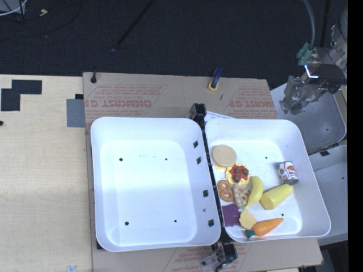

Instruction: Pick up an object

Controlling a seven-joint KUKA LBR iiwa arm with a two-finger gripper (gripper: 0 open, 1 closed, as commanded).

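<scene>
The right bin [295, 135] holds several toy foods. A tan round cookie [224, 155] lies near its left wall, with a red-topped piece [239, 174] and a pretzel [225, 191] below it. A banana [256, 190] and a yellow squash-like piece [276, 196] lie mid-bin. A small red and white can [287, 172] sits to the right. A carrot [267, 226] and a purple piece [230, 214] rest near the front wall. My gripper [295, 102] hangs at the upper right, outside the bin and beyond its far right corner, well away from the foods.
The left bin [102, 152] stands beside the right one, joined by a black divider with clips [204, 169]. Both rest on a cardboard sheet [147, 98]. A blue and yellow clamp [215, 79] sits at the cardboard's far edge. Cables hang near the arm.
</scene>
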